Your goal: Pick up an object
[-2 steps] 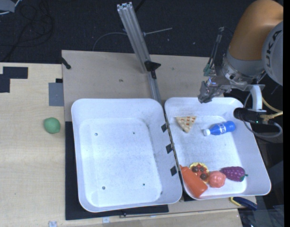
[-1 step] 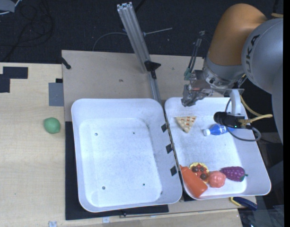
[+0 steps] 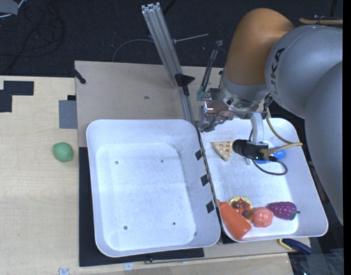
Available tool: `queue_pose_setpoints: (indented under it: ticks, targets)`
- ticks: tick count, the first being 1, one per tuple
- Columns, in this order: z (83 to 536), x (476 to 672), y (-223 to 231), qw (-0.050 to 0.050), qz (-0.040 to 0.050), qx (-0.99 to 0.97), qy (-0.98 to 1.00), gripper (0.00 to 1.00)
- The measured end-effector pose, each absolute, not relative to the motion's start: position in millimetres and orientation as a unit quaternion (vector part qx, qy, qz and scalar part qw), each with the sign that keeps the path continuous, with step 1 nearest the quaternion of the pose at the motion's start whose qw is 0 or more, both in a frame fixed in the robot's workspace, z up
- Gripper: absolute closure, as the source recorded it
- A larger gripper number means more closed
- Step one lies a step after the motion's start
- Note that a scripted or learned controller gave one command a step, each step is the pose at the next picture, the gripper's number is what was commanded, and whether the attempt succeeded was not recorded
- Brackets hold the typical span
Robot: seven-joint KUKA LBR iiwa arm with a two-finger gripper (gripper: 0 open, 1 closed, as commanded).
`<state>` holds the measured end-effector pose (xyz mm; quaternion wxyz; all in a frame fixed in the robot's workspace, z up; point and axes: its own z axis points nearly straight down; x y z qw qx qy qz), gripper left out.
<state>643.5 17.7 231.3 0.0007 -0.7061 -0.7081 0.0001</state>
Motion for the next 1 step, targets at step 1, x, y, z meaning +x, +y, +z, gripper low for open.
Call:
queue_pose_setpoints:
  ticks: [1]
  targets:
    - [224.1,640.3,62.2,0.001,0.0001,-0.706,-0.708,1.00]
